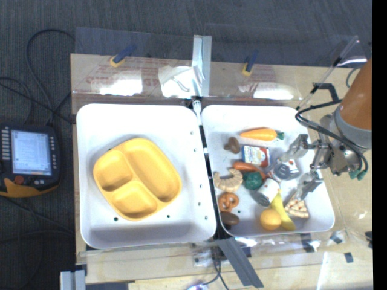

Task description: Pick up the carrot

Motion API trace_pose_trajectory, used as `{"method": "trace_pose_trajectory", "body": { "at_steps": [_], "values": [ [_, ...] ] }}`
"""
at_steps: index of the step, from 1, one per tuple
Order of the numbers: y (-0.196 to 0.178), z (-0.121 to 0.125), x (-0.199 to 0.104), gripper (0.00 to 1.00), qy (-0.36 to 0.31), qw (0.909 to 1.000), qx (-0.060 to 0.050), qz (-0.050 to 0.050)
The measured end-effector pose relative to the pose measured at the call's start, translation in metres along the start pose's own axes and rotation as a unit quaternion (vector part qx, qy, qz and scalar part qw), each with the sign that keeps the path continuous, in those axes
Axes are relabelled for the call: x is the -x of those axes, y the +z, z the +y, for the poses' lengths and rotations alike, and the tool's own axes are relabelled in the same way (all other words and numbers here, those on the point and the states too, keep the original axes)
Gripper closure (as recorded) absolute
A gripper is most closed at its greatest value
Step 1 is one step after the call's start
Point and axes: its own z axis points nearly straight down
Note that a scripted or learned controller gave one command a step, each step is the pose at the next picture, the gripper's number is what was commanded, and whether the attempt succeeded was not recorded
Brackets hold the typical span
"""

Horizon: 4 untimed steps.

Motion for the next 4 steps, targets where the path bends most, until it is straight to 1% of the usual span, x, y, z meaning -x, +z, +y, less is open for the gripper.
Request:
{"method": "trace_pose_trajectory", "body": {
  "at_steps": [1, 2, 3, 4],
  "values": [
    [0.066, 0.005, 0.056, 0.0, 0.146, 0.9892, 0.0, 0.001],
    [0.137, 0.055, 0.152, 0.0, 0.209, 0.9779, 0.0, 0.002],
    [0.159, 0.023, 0.068, 0.0, 0.218, 0.9759, 0.0, -0.005],
    [0.16, 0.002, 0.121, 0.0, 0.306, 0.9521, 0.001, -0.006]
  ]
}}
